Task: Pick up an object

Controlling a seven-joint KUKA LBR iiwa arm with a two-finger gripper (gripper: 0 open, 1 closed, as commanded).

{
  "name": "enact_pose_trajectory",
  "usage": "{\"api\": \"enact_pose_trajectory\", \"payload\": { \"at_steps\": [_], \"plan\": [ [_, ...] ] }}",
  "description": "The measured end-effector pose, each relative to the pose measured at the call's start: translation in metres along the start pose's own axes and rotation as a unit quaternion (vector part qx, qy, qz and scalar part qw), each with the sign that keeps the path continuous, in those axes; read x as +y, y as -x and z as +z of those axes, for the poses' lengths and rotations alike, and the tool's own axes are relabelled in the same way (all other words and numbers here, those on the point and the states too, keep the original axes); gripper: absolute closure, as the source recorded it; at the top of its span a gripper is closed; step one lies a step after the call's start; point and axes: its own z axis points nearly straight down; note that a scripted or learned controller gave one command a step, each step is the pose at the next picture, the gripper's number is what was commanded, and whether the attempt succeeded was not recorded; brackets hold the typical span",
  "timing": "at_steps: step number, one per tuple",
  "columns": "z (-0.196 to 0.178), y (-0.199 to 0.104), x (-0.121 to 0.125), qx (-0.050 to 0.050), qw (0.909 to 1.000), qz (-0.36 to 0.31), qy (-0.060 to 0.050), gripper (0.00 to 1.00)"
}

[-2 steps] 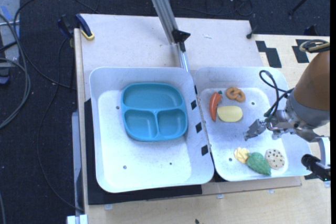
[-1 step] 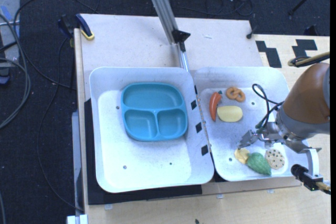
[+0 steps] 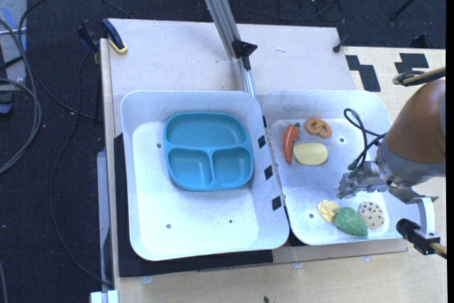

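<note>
Camera view: the left white bin [image 3: 142, 223] holds a blue three-compartment plastic tray [image 3: 209, 151]. The right white bin [image 3: 305, 106] holds an orange-red carrot [image 3: 289, 142], a brown pretzel [image 3: 318, 128], a pale yellow potato-shaped piece [image 3: 311, 154], a green leafy piece [image 3: 351, 221] and a speckled cookie [image 3: 371, 214]. The gripper [image 3: 352, 183] hovers just above the cookie; how it is set I cannot tell.

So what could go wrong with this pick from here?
The gripper sits low in the right bin, close to a tight cluster: green leafy toy, small yellow piece and cookie. A descent there may nudge neighbours or grab two. The cookie lies near the bin's front wall, which could block a finger.
</note>
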Motion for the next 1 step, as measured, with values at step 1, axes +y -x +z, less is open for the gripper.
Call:
{"api": "enact_pose_trajectory", "payload": {
  "at_steps": [1],
  "plan": [
    [-0.0567, -0.0092, -0.0013, -0.001, 1.0, -0.003, 0.003, 1.0]
  ]
}}
